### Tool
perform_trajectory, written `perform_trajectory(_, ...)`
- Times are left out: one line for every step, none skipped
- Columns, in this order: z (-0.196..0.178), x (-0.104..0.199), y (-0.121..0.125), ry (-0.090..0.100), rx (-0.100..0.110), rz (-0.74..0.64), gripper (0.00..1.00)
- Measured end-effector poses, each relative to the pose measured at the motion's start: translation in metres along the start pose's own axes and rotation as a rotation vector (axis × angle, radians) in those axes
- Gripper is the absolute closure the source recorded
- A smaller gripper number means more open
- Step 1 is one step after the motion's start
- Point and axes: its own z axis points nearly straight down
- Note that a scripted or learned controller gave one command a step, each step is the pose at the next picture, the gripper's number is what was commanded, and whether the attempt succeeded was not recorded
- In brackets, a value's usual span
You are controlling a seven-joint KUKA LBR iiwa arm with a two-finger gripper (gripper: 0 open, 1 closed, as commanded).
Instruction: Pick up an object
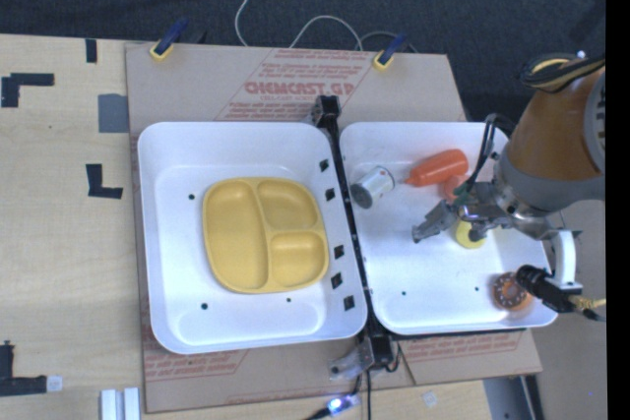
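Behind the bins [157, 211], "CHEMCAST" cardboard [295, 89]

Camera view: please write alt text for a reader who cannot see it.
The arm's hand is low in the right bin, beside a small yellow object, near an orange object and a metal cup. The left bin holds a yellow divided plate.

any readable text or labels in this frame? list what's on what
"CHEMCAST G.P": red print on the cardboard sheet under the bins, legible though small.
Smaller red lines around that word: too blurred to read.
Red print on the cardboard's front edge, below the left bin: too blurred to read.
Yellow tray, orange object, metal cup: no text visible.
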Motion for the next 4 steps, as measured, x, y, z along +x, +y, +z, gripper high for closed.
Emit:
perform_trajectory(0.045,-0.005,-0.003,0.001,0.005,0.001,0.0)
perform_trajectory(0.099,-0.004,-0.005,0.001,0.004,0.0,0.0)
perform_trajectory(0.087,-0.003,-0.004,0.001,0.002,-0.001,1.0)
perform_trajectory(0.032,-0.008,0.006,-0.001,-0.006,-0.001,1.0)
